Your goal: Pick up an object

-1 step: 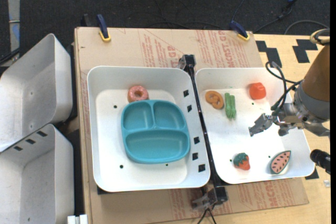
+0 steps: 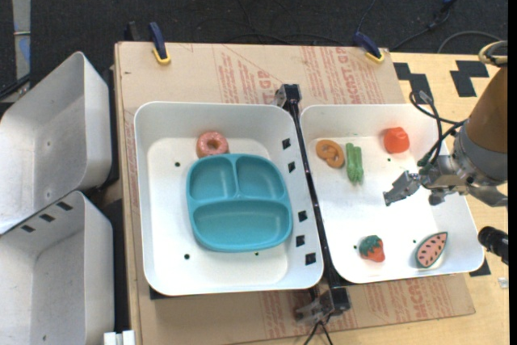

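Observation:
The right bin (image 2: 339, 254) holds an orange pretzel-like piece (image 2: 329, 152), a green pod (image 2: 354, 162), a red-orange pepper (image 2: 396, 140), a strawberry (image 2: 371, 248) and a watermelon slice (image 2: 431, 249). My gripper (image 2: 418, 191) hangs over the right half of this bin, below the pepper and above the watermelon slice. Its two dark fingers stand apart, open, with nothing between them. In the left bin (image 2: 145, 174) a pink donut (image 2: 212, 144) lies just behind a teal divided plate (image 2: 239, 202).
The grey arm with its orange band (image 2: 489, 125) reaches in over the right bin's right wall. A black divider with clips (image 2: 303, 190) runs between the bins. Two spare white bins (image 2: 48, 174) lean at the far left. Cables trail across the floor behind the bench.

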You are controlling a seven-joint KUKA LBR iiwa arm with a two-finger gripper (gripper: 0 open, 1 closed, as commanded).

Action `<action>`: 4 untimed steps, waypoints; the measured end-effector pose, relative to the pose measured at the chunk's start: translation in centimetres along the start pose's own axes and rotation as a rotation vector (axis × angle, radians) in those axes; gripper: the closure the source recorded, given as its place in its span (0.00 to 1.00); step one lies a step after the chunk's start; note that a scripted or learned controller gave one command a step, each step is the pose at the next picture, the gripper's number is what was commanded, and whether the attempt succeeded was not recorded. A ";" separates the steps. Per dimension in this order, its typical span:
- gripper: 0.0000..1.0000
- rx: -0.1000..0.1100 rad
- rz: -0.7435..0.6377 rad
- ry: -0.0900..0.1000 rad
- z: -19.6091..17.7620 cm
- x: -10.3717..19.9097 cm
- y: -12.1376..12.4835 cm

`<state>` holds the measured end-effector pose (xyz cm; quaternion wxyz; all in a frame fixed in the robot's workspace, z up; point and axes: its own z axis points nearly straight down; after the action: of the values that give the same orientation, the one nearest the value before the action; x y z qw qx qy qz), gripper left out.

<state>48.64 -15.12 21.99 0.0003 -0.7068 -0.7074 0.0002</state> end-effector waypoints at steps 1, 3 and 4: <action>0.00 0.004 0.004 0.001 5.2 -1.0 -0.1; 0.00 0.002 0.003 0.001 12.9 -0.1 0.3; 1.00 -0.001 0.004 0.000 11.8 -0.1 0.4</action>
<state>49.01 -15.22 10.21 0.0003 -0.7083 -0.7059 -0.0002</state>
